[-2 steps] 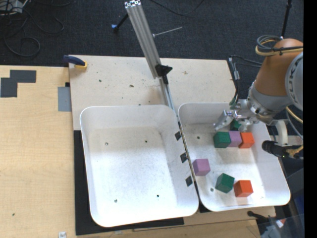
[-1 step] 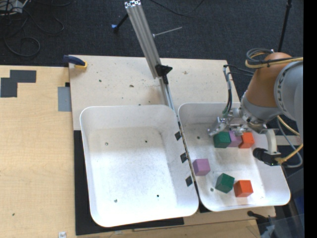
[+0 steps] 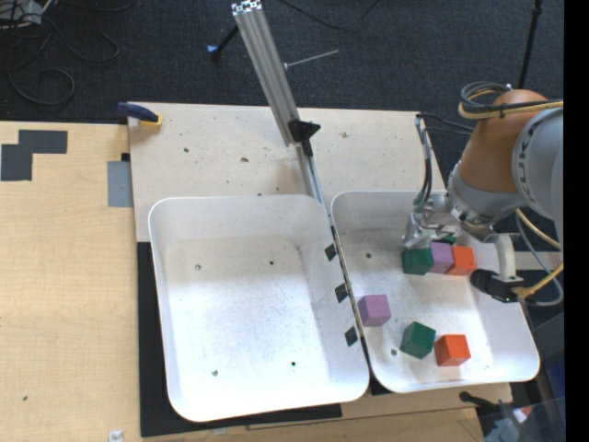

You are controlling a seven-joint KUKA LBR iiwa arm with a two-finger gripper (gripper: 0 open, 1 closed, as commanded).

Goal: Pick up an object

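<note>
My gripper is low in the right bin, at its far side. It hangs directly over a row of three touching cubes: a dark green cube, a light purple cube and an orange cube. The gripper's tip meets the top of the green and purple cubes, and I see nothing lifted off the bin floor. Nearer the front lie a second purple cube, a second green cube and a second orange cube.
The left bin lies beside the right one, with a shared rim carrying black clips. A slanted aluminium post rises behind the bins. The arm's orange band and cables hang over the right bin's far right.
</note>
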